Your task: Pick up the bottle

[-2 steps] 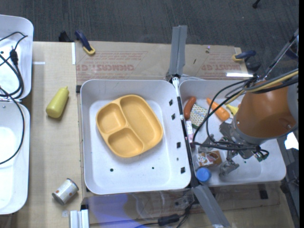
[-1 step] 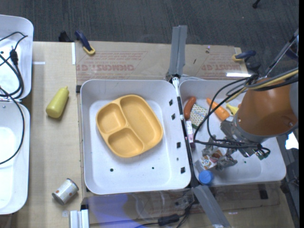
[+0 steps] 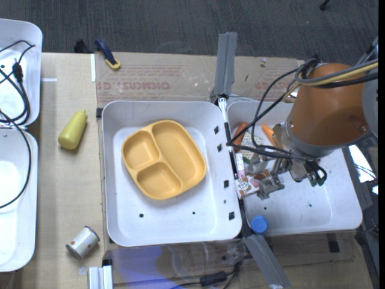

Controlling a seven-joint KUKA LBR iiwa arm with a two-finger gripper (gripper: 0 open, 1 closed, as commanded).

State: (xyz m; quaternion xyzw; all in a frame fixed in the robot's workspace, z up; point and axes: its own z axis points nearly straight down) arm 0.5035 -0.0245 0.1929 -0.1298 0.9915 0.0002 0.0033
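Hanging low over the right-hand bin (image 3: 337,218), the pincer (image 3: 269,185) has nothing in it that I can make out. Whether it is released or clenched I cannot tell, since the cables and the wrist crowd it. So I'd judge the pick is not yet done: the approach, the grasp and the lift are all left. The bottle (image 3: 258,224), as I take it, lies in the same bin just in front of the pincer and a touch to its left, close to the bin's near corner and apart from the pincer. Its round blue cap is plain, while the body is too pale or hidden to read. A printed packet (image 3: 243,174) lies just left of the pincer. Far off to its left, out on the bare surface (image 3: 150,77), lies a yellow squeeze container (image 3: 73,130).
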